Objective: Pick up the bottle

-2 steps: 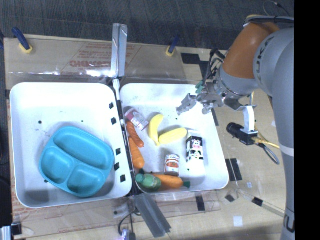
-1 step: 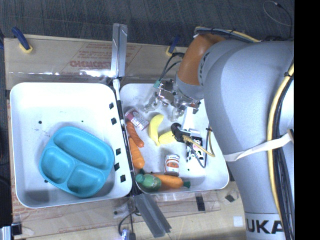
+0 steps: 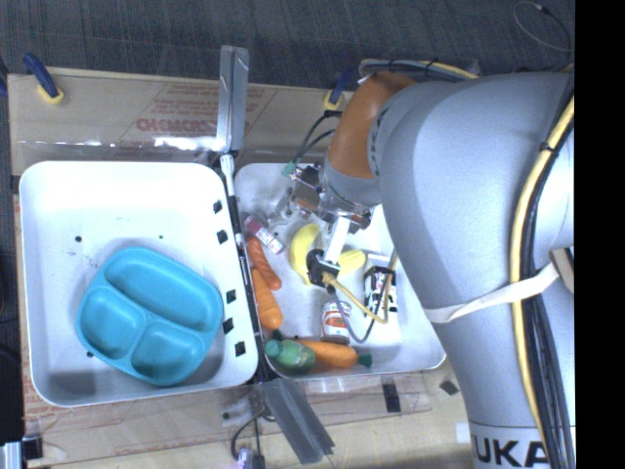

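Along the near wall of the right bin (image 3: 420, 355) lie a green vegetable (image 3: 289, 357) and, touching it, a carrot (image 3: 334, 353) stretched out sideways. Just behind them stands a small red-labelled container (image 3: 337, 319), with a black-and-white packet (image 3: 382, 291) beside it to the right. Level with these, the left bin (image 3: 59, 213) holds a blue divided plate (image 3: 146, 311), set towards its near side. Farther back in the right bin, two more carrots (image 3: 266, 286) run end to end along the left wall, and a yellow fruit (image 3: 306, 242) lies near the middle. The bottle (image 3: 267, 234), small and clear with a reddish end, lies tilted just behind the carrots, close to the left wall. Beyond it, near the far end of that bin, the gripper (image 3: 298, 195) hangs just above and to the right of the bottle; whether it is spread or pressed together cannot be told, and nothing can be seen in its grasp.
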`<state>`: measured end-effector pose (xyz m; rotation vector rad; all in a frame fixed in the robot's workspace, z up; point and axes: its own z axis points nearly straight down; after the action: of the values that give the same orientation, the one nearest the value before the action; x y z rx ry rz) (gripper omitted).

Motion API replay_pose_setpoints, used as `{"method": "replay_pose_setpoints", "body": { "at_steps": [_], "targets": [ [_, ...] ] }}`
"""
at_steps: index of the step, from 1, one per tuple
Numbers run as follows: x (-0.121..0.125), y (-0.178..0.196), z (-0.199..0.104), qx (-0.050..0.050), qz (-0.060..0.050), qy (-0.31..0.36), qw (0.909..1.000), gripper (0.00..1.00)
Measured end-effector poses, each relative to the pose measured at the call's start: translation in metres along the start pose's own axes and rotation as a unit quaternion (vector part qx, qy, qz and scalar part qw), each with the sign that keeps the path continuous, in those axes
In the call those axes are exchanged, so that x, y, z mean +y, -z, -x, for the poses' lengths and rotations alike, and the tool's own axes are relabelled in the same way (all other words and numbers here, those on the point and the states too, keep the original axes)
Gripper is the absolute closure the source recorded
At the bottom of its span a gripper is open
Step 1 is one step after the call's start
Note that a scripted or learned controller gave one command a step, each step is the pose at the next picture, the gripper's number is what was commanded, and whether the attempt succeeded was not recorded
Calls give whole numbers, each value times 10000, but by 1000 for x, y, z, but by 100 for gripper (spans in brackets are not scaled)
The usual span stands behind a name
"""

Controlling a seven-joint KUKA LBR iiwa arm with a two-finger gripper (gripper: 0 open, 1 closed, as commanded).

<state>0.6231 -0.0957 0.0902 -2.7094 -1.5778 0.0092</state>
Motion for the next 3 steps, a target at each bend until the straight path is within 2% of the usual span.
{"method": "replay_pose_setpoints", "body": {
  "at_steps": [1, 2, 3],
  "targets": [
    [33, 2, -10, 9, 23, -121, 9999, 0],
    [77, 3, 67, 15, 29, -944, 9955, 0],
    [-23, 0, 42, 10, -4, -2904, 9569, 0]
  ]
}}
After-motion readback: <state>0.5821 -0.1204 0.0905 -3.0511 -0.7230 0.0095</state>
